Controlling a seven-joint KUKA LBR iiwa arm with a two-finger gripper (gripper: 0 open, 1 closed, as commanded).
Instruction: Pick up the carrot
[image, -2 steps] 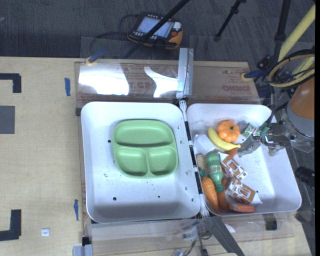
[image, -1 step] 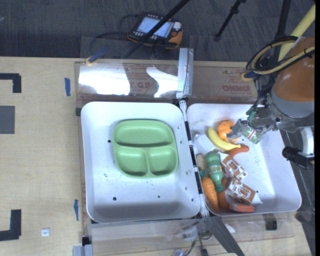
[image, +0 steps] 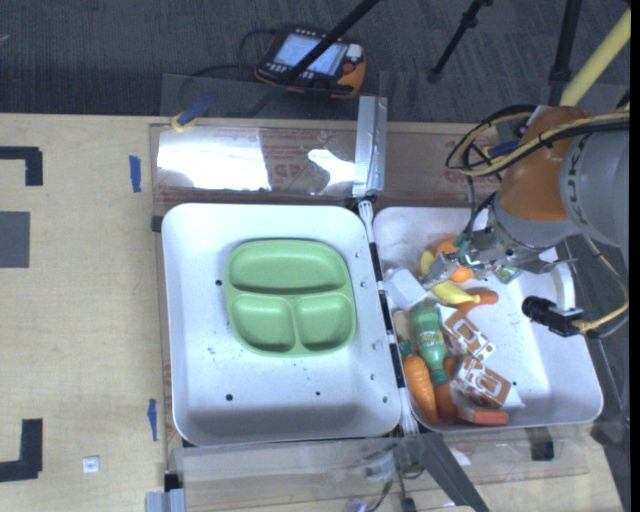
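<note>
The carrot (image: 419, 386), orange and stubby, lies against the left wall of the right bin (image: 560, 385), near its front. My gripper (image: 476, 257) hangs low over the back of that bin, above a heap of small toy foods. It stands well behind the carrot and apart from it. The grey arm with its orange band (image: 533, 190) hides much of the gripper.
Around the carrot lie a green bottle (image: 427, 336), a yellow banana (image: 453, 293), orange-and-white waffle pieces (image: 482, 375) and a red-orange piece (image: 482, 417). The left bin (image: 200, 380) holds a green divided plate (image: 291, 295). Cables hang at the right.
</note>
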